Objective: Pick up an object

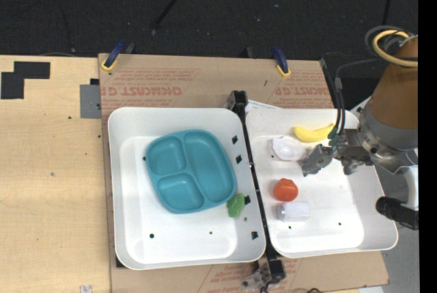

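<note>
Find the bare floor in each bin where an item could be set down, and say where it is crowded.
Left bin: bare strip below the teal plate and green piece. Right bin: bare lower right, beyond the clear piece. Crowded: banana, white object, red object, gripper.

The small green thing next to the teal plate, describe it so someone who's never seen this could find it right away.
Start at the left white bin, which holds a teal divided plate. At the plate's lower right corner, close against its rim and near the divider between the bins, sits the small green object. It is the one green item, far smaller than the plate; the other small things lie in the right bin.
</note>
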